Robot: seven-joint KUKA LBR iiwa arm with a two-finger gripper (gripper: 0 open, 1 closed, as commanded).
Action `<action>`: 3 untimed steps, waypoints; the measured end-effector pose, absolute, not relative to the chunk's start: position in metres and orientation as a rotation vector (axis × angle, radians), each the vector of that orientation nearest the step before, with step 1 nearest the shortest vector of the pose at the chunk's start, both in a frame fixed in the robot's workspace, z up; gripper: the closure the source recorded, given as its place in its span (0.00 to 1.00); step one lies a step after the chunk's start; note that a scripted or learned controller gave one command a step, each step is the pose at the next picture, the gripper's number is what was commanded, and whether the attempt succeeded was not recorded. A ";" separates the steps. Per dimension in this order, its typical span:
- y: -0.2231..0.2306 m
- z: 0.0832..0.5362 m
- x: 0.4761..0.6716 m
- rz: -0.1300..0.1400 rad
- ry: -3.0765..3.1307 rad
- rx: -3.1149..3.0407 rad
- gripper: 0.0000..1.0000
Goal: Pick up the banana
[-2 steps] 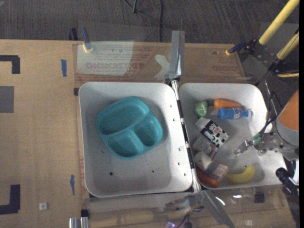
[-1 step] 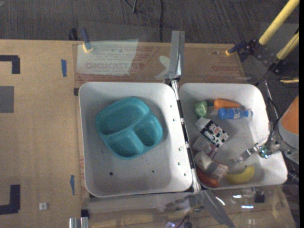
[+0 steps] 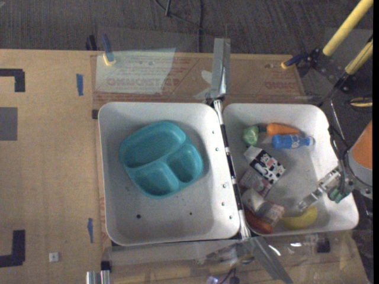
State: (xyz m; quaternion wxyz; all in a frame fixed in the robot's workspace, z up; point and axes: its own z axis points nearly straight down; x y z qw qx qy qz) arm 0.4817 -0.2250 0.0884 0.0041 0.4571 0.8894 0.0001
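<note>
Camera view, read against the banana (image 3: pixel 302 218): far to its left, in the left bin (image 3: pixel 112 158), lies a teal divided tray (image 3: pixel 161 157). Just left of the banana, in the right bin (image 3: pixel 323 120), sit a small carton (image 3: pixel 265 165) and a wrapped packet (image 3: pixel 263 206). The banana lies at that bin's near edge. The end effector (image 3: pixel 308 204) hangs just above and to its right, its tip near the fruit; whether it is spread or pressed together I cannot tell. This looks like the approach step, so next comes a descent onto the banana. The table (image 3: pixel 47 176) is pale wood with blue tape marks.
</note>
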 end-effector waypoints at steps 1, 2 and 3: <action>-0.224 0.089 0.484 0.001 3.001 0.881 0.00; -0.179 0.093 0.489 -0.006 3.094 0.324 0.00; -0.179 0.101 0.487 -0.002 3.096 0.331 1.00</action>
